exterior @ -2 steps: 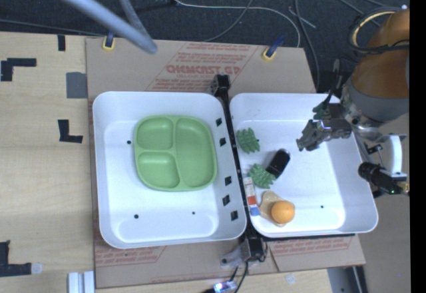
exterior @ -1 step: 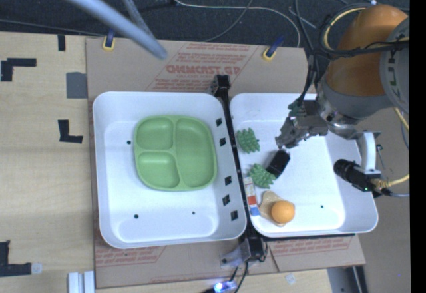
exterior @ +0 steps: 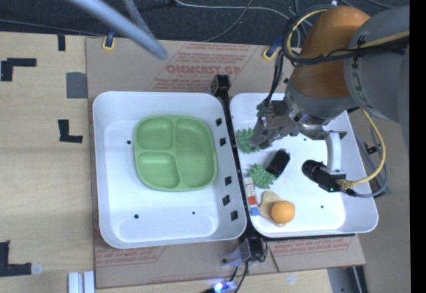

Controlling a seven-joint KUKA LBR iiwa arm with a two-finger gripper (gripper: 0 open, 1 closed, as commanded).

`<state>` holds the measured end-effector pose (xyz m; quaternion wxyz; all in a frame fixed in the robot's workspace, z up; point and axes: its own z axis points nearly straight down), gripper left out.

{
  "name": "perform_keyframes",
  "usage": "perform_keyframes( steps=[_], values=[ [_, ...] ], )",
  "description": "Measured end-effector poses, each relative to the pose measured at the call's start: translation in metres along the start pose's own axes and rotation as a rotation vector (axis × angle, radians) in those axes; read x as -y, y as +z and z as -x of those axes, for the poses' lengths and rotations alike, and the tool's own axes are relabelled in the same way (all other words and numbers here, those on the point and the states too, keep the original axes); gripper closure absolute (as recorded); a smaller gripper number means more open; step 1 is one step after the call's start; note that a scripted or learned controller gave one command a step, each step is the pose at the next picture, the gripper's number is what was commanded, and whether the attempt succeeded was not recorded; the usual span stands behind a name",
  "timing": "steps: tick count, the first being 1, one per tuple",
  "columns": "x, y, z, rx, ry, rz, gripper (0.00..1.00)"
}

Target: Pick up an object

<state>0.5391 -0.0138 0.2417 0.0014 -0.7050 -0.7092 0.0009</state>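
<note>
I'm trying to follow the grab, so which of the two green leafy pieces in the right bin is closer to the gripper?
The upper green leafy piece, right beside the gripper; the lower one lies nearer the orange ball.

The divided plate [exterior: 176,152] lies in the left bin [exterior: 106,172]. In the right bin [exterior: 356,218], two leafy toys [exterior: 247,140] lie by the left wall, and a ball [exterior: 282,212] at the near side.

A robotics lab: taped-down cardboard sheet [exterior: 200,68], loose cables [exterior: 219,5], paired white bins [exterior: 106,172] on a workbench [exterior: 40,152].
</note>
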Motion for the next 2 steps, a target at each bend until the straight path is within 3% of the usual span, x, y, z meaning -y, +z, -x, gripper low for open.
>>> perform_keyframes(
  steps=[2],
  values=[
    [-0.031,0.002,-0.107,0.000,0.000,0.003,1.00]
  ],
)
